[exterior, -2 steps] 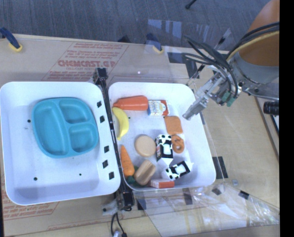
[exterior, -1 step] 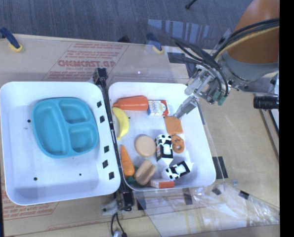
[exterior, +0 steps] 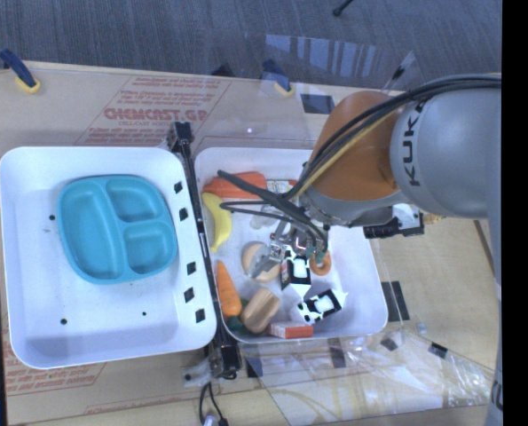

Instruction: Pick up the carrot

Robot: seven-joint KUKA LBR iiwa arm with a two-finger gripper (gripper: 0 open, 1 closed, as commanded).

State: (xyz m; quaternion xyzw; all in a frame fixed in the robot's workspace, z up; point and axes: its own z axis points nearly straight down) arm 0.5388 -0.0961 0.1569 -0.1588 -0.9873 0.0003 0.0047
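In the right-hand shallow white bin [exterior: 361, 273], my grey arm with its orange band [exterior: 361, 158] hangs low over the clutter, and the two-finger gripper [exterior: 286, 254] sits near the bin's middle. Cables and linkage crowd my view there, so I cannot tell whether the tool is released or clenched, and I see nothing caught in it.

The small orange carrot with a green stub [exterior: 229, 289] lies against the bin's left wall, toward the near corner, pointing roughly along that wall. It is apart from the gripper, off to the tool's left and nearer the camera. By my reading the pick has not been made: the carrot rests on the bin floor, and the reach to it, the closing and the lift all remain.

Around it things are tight. A tan, bread-like rounded piece [exterior: 260, 309] lies just beside the carrot's lower end, and a yellow banana-shaped toy [exterior: 217, 221] lies along the same wall above it. A pale rounded piece [exterior: 256, 257] sits between carrot and gripper, and a black-and-white checkered block [exterior: 319, 303] lies further right. The wall itself leaves little room for a finger on that side, which I judge the main obstacle. The left-hand white bin [exterior: 33, 327] holds a blue divided plastic tray [exterior: 117, 227].
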